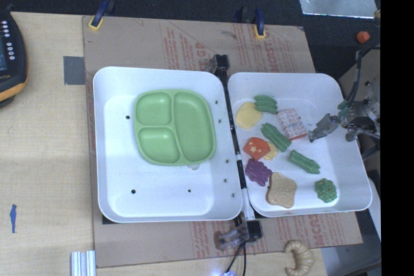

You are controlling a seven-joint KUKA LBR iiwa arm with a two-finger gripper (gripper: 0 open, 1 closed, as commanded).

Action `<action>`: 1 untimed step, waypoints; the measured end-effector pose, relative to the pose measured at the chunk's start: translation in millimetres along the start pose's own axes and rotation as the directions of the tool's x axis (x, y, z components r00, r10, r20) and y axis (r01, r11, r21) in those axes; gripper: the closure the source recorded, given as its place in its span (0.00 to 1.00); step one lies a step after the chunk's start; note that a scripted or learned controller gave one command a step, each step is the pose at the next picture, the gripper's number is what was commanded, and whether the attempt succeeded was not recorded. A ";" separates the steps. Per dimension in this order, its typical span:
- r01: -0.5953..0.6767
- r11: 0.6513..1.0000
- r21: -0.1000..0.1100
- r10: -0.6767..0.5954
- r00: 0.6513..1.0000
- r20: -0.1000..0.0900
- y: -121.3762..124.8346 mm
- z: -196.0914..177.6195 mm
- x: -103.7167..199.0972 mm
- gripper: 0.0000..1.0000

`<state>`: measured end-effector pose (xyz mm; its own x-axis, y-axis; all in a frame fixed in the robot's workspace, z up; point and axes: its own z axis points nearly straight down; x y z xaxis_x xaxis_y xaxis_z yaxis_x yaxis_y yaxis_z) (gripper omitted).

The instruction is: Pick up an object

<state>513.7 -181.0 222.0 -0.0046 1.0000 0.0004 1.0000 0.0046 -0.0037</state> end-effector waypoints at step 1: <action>0.006 1.000 0.008 -0.006 1.000 -0.003 45.1 133.6 34.2 0.00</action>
<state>558.1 -146.5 88.2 -0.0101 0.9999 0.0035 0.9999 0.0102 -0.0120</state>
